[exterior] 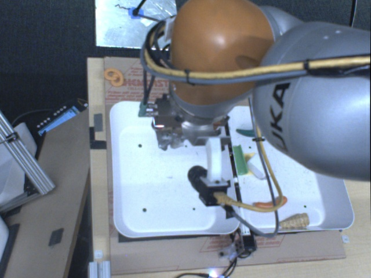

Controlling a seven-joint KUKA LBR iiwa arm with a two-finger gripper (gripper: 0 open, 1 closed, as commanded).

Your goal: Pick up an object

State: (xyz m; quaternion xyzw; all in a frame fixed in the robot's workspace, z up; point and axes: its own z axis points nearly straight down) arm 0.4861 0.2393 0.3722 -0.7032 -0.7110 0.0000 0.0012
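"What was there for it to pick up?"

"A few small bits in the right bin [333,213]: a tan cone [293,220] near the front rim, an orange carrot-like piece [272,203] just behind it, and a green piece [246,133] further back, half under the arm [313,103]."

"Had it got one?"

"Not that I saw. The gripper [168,129] hung over the back of the left bin [133,213], well apart from all of them. Whether the claw was wide or narrow I couldn't tell; the orange wrist bulb [220,39] hid it. I'd call it the approach step. Next it needed to cross to the right bin and come down over one piece."

"Any writing?"

"'UKA' on the grey arm, the brand cut short. The red print on the cardboard [130,83] under the bins was too blurred to read."
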